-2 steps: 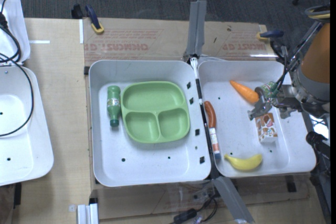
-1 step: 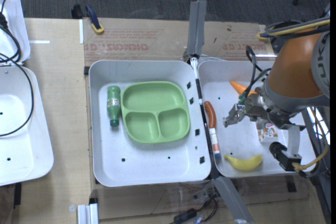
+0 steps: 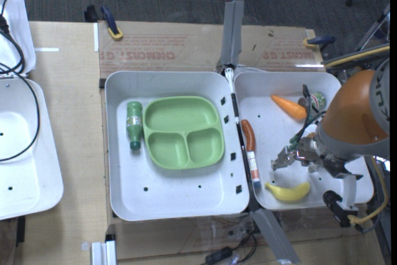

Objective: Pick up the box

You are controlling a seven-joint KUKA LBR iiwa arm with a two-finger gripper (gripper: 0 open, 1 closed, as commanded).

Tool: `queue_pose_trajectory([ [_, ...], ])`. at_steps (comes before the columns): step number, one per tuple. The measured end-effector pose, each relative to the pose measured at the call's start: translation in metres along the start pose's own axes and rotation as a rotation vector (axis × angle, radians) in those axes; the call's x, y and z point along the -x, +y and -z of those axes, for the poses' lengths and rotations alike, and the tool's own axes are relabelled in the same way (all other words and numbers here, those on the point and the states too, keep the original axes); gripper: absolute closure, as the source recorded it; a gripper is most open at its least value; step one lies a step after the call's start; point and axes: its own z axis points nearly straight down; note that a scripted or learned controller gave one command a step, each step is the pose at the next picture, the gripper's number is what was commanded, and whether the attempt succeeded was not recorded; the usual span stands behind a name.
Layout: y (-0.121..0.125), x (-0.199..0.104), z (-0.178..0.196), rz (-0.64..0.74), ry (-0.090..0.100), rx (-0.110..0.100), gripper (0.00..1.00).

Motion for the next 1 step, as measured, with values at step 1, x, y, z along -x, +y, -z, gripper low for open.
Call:
queue_pose_trajectory([
  [1,0.1278,-0.0234,0.0018,-0.024,-0.001,-0.001,0.00],
])
